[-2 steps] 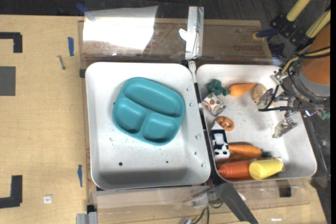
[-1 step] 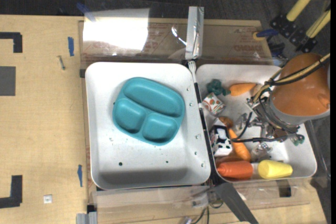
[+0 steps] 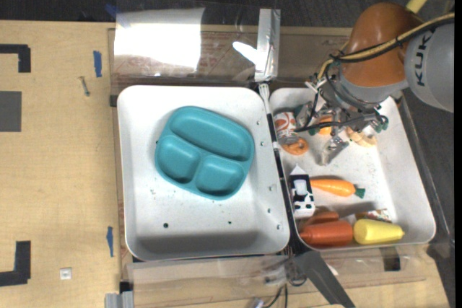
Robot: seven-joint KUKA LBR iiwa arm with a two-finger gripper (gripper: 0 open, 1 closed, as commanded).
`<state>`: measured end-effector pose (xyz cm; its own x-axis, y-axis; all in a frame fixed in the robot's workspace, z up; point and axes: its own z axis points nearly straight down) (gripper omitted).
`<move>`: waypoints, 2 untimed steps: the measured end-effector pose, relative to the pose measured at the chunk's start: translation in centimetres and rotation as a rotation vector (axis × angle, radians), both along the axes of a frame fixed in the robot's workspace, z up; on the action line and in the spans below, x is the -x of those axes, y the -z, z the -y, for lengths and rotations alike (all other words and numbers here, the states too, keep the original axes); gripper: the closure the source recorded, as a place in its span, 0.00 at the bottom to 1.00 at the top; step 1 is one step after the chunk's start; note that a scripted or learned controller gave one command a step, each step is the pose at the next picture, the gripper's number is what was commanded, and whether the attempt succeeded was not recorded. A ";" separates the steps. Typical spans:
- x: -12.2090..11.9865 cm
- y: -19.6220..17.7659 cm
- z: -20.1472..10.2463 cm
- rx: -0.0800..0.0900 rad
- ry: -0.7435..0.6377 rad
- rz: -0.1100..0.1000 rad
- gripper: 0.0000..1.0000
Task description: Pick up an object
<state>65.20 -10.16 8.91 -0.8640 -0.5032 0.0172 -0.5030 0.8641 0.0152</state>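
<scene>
Camera view: teal tray [image 3: 204,151] in left bin [image 3: 137,119]

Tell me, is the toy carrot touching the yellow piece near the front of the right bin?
Apart. The camera view shows bare white bin floor between the toy carrot and the yellow piece.

On the counter [image 3: 58,155] two white bins sit side by side; the left bin [image 3: 137,213] holds a teal divided plate [image 3: 204,151]; the right bin [image 3: 415,205] holds a toy carrot [image 3: 333,187], a red sausage [image 3: 326,232] and a yellow piece [image 3: 376,231] near its front; the tool [image 3: 336,144] hangs over the bin's back part.
</scene>
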 end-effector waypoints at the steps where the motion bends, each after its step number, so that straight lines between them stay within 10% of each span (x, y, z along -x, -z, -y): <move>1: 7.9 -1.4 3.5 0.001 -0.243 0.027 0.00; 2: 12.2 -0.2 3.9 0.005 -0.315 0.052 0.00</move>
